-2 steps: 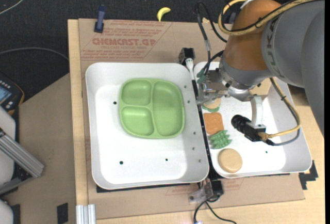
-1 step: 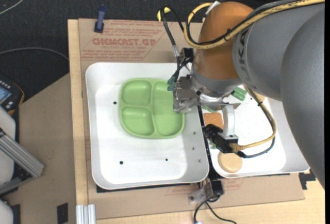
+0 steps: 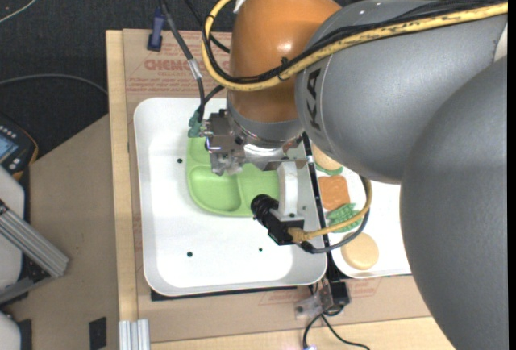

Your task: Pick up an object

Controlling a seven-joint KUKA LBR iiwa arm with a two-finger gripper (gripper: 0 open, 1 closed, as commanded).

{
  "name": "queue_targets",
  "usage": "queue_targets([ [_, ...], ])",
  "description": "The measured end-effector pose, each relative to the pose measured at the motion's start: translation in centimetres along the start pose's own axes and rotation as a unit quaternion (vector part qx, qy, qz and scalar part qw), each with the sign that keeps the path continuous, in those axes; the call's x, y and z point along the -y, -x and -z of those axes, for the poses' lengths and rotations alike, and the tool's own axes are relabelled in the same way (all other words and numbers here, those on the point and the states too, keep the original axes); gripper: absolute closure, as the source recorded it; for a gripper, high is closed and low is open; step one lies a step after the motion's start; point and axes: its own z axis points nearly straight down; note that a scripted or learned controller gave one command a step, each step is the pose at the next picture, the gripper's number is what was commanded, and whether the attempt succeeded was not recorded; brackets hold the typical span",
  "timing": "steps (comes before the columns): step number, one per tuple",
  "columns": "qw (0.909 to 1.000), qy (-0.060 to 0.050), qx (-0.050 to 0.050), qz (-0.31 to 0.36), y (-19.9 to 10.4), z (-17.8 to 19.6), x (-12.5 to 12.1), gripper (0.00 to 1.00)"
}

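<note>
My wrist hangs low over the left white bin (image 3: 161,179), right above the green dish-like piece (image 3: 211,187) that spreads toward seven o'clock from under my gripper (image 3: 246,167), whose closure I cannot tell since my own housing hides it.

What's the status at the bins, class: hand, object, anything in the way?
Hand down over the left bin, grip hidden by the wrist. Green object beneath it, flat on the bin floor. Orange piece and tan disc in the right bin.
</note>
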Motion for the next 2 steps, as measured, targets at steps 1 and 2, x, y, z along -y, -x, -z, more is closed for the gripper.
queue_targets([
  [1, 1.0000, 0.007, -0.002, -0.005, -1.9, 20.0, -1.2, 1.00],
  [2, 0.9999, -0.005, 0.004, -0.009, 2.3, 15.9, 3.4, 1.00],
])
